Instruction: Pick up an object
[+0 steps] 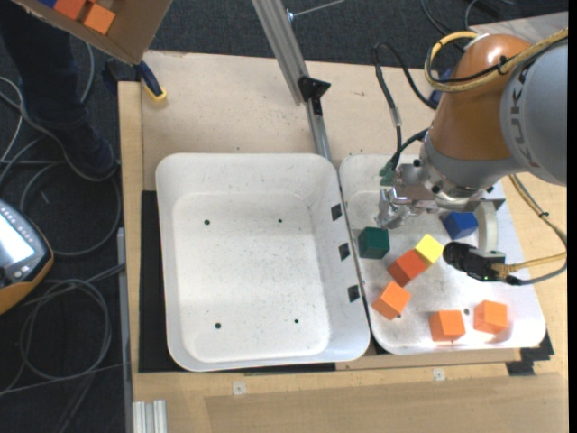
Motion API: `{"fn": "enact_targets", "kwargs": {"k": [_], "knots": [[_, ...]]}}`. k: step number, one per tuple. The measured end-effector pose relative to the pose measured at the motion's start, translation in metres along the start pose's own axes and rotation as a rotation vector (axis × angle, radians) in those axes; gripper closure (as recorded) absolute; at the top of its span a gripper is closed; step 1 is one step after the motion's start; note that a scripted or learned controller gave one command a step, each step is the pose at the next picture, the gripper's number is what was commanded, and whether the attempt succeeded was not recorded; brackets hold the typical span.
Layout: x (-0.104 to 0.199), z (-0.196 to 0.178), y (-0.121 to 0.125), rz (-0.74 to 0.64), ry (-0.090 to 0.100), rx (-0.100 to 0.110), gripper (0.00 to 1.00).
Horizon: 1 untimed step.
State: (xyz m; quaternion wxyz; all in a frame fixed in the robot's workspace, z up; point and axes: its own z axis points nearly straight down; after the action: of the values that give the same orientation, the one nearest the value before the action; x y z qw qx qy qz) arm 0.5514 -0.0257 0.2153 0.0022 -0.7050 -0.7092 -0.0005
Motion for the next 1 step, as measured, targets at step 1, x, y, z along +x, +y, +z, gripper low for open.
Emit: {"fn": "enact_targets", "kwargs": {"k": [1], "knots": [[0.0501, -0.0172, -0.0132, -0.001, 0.0, -0.003, 1.0]]}}
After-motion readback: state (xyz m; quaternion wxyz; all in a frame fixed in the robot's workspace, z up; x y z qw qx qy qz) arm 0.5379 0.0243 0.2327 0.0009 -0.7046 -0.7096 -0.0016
